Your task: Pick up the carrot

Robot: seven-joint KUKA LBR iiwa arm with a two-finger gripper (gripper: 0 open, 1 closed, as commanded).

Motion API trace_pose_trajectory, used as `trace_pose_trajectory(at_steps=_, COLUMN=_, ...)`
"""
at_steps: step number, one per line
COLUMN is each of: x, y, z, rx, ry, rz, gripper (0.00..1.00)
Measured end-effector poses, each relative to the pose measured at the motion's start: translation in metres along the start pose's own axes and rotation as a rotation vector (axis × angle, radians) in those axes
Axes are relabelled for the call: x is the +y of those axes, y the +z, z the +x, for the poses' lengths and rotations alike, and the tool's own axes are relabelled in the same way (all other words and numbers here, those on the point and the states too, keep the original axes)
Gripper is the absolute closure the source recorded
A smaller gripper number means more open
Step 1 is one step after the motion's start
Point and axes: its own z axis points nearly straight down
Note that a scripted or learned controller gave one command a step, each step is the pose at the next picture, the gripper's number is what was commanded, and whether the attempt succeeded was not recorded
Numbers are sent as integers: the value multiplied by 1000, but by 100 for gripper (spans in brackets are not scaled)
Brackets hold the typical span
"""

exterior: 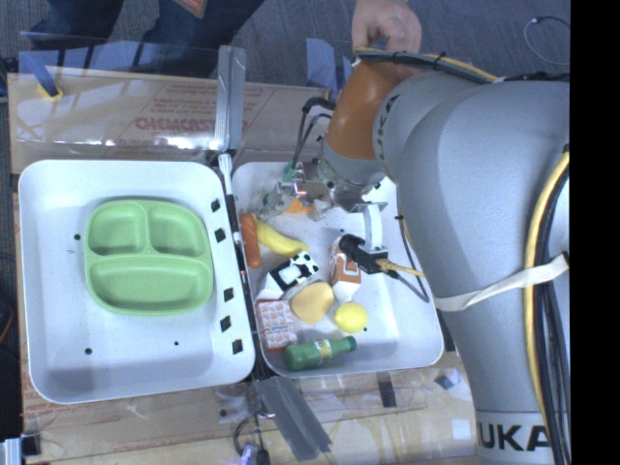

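The carrot (250, 239) is a slim orange stick lying along the left wall of the right bin (417, 342), near the back. A yellow banana (278, 239) lies right beside it. My gripper (284, 198) hangs low over the back left part of this bin, just above and to the right of the carrot's far end. The arm's wrist and cables hide its tips. Nothing shows as held.
The right bin also holds a black-and-white block (294, 271), a pale potato (312, 301), a lemon (351, 318), a green bottle (318, 352), a red-and-white packet (275, 324) and an orange-and-white carton (346, 269). A green divided plate (149, 258) sits in the left bin. A person's hand (387, 19) is behind the bench.
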Motion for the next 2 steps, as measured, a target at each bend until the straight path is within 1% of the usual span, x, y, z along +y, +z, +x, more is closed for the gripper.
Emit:
trace_pose_trajectory(at_steps=1, x=-8, y=3, z=9, rx=3, ry=-17, rz=31, gripper=100)
trace_pose_trajectory(at_steps=2, x=0, y=-10, z=5, rx=2, ry=-10, rz=5, gripper=0)
